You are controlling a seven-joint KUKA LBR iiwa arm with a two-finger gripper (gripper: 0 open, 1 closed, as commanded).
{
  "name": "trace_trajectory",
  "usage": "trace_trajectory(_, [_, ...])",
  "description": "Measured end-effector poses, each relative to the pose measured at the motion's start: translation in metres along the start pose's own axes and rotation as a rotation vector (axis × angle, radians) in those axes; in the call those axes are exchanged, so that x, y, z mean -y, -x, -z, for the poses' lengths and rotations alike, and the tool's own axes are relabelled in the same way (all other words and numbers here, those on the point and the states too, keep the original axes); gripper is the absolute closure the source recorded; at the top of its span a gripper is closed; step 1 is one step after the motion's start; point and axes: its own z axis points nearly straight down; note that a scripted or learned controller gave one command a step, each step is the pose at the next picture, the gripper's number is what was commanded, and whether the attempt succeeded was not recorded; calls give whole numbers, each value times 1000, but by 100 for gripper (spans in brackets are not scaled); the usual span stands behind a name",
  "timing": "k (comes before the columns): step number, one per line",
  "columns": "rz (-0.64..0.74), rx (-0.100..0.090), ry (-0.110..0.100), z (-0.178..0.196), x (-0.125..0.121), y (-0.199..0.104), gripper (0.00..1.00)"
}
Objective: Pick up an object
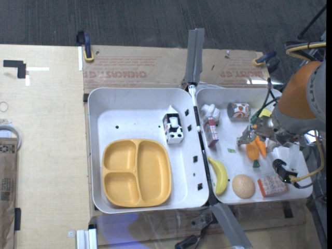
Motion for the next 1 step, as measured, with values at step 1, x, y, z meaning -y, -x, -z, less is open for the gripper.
trace_trajectory(1, [2,1,-5,7,1,1,100])
